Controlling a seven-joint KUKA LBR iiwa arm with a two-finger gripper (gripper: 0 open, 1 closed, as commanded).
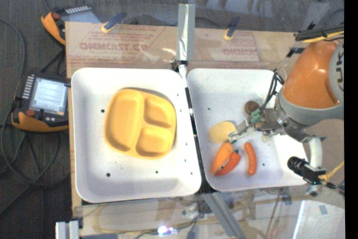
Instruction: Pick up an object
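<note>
The left bin (pixel 84 176) holds a yellow tray (pixel 142 122) with three compartments, lying near its middle. The right bin (pixel 224 89) holds the small things. The arm (pixel 313 84) reaches in from the right, and its gripper (pixel 244 130) is low over the right bin, just beside a pale yellow piece (pixel 221 131); I cannot tell how its jaws stand. An orange carrot (pixel 222 159) lies just below it, touching a small red piece (pixel 234 163). A red sausage (pixel 250 158) lies near them. A small brown object (pixel 251 106) sits above the gripper.
</note>
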